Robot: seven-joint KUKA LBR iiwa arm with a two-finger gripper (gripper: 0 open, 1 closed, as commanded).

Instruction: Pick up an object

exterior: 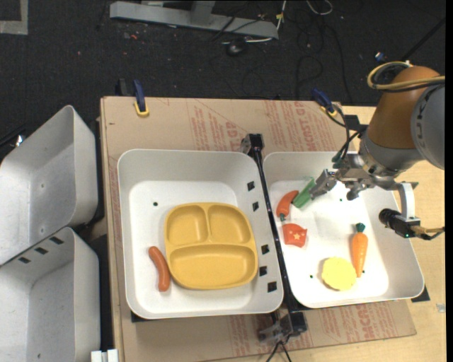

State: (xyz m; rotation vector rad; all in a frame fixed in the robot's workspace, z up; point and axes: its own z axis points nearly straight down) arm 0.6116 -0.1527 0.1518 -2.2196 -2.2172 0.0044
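target: green piece [304, 194] with orange-red end [285, 203], top-left of right bin [407, 279], just off the hand [334, 178]
hand: over right bin, jaw state cannot tell
handling: looks like light rigid plastic, likely slick; grip across the narrow middle
writing: red print on counter [205, 124], not readable

A dark speckled floor [64, 63] is surrounding the brown bench [198, 120]; cables [311, 67] and perhaps a metal bracket [191, 18] are lying there.
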